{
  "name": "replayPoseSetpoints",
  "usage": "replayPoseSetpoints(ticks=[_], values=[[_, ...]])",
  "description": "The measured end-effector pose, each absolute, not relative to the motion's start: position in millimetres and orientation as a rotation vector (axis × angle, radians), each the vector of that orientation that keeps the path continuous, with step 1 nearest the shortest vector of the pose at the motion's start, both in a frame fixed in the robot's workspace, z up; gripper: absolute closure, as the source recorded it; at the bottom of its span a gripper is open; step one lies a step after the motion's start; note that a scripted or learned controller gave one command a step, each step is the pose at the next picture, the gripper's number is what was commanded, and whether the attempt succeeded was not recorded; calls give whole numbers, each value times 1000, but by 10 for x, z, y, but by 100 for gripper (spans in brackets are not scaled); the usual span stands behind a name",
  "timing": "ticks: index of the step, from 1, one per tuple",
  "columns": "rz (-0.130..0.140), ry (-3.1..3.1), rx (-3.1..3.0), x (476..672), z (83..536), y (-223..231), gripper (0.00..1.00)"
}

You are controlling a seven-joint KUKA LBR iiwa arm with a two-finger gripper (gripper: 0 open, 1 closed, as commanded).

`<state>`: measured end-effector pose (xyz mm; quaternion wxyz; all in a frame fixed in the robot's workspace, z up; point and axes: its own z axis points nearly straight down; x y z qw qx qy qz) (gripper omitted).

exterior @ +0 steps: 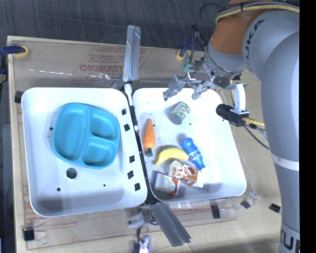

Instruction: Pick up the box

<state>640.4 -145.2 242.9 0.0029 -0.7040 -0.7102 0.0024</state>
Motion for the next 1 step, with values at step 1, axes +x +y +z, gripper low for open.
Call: replayPoseSetpoints(ticks=[1], values=[[4,-2204,-2234,6189,2951,-1596,0]])
